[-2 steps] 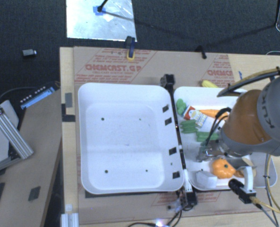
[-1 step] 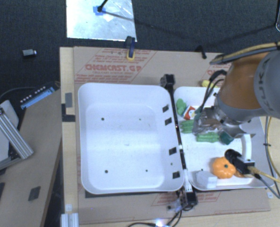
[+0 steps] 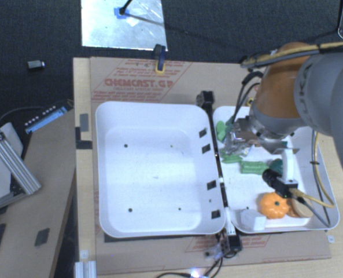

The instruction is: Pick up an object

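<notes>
Green pieces [image 3: 253, 167] lie in the right-hand white bin [image 3: 240, 188], centre right of the frame, with an orange round thing [image 3: 273, 205] and a white block [image 3: 252, 219] near the bin's lower edge. The grey arm [image 3: 327, 91] brings its end effector [image 3: 236, 145] low over the green pieces, close to the bin's left wall. Whether it is wide or narrow cannot be told.

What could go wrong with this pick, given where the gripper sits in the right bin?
1. The gripper is low among several green pieces that lie close together. It may catch two at once, or push them apart and come away with nothing.
2. It is working close to the inner wall of the right bin, so it could clip that wall or wedge a piece against it.
</notes>
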`<state>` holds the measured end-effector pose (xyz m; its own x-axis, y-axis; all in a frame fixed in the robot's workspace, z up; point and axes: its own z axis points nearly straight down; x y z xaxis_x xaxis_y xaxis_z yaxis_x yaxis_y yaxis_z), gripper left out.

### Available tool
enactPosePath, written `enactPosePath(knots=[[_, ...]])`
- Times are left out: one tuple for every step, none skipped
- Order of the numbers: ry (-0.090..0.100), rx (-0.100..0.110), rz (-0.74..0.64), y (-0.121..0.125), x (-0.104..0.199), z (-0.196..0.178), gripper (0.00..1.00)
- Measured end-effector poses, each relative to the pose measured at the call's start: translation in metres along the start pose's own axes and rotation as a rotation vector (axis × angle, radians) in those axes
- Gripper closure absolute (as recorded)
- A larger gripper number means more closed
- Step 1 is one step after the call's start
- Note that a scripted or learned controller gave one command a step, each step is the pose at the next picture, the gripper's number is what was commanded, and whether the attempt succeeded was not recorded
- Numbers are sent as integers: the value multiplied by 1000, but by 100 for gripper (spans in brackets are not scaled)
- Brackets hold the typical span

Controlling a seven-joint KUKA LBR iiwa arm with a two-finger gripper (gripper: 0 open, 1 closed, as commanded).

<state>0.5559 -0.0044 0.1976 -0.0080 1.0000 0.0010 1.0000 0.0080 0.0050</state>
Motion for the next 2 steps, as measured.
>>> enactPosePath(knots=[[1,-16,-3,57,41,-142,100],[1,9,-1,40,108,-58,100]])
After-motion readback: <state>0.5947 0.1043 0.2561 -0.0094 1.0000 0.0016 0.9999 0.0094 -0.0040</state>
